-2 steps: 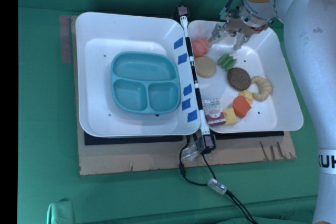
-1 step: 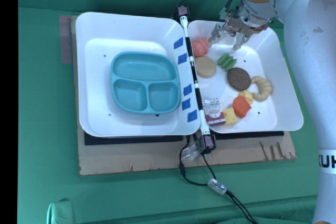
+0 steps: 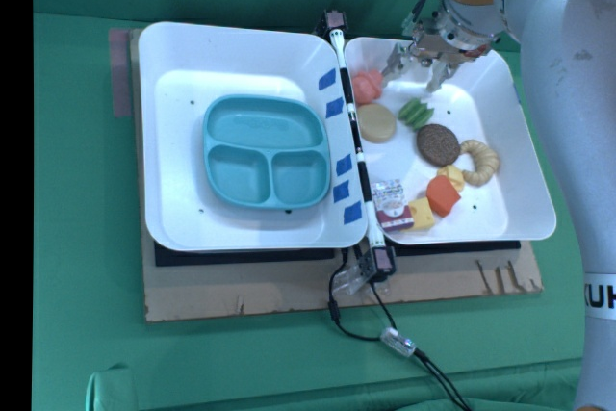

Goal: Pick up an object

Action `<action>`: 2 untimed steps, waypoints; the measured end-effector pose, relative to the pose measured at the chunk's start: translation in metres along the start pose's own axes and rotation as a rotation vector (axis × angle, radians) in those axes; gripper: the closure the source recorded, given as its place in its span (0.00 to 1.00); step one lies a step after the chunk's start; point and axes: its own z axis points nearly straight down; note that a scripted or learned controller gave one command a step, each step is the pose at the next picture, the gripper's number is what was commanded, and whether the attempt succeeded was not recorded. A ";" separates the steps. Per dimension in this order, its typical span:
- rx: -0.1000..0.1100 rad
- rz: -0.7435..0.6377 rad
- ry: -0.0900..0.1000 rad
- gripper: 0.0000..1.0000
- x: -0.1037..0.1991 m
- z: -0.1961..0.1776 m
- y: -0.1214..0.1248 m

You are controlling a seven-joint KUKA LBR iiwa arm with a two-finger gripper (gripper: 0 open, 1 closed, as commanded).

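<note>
Green object (image 3: pixel 415 113) lies in the right bin (image 3: pixel 515 125), near the tan disc (image 3: pixel 376 122). We see the tool (image 3: pixel 416 70) just above it, fingers spread, grasping nothing.

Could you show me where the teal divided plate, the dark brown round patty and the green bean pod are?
teal divided plate (image 3: pixel 262 115): camera view, on its large upper compartment.
dark brown round patty (image 3: pixel 438 143): camera view, middle of its top face.
green bean pod (image 3: pixel 415 113): camera view, middle of the pod.
</note>
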 end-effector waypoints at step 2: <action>0.000 0.001 0.001 0.00 0.000 0.000 0.000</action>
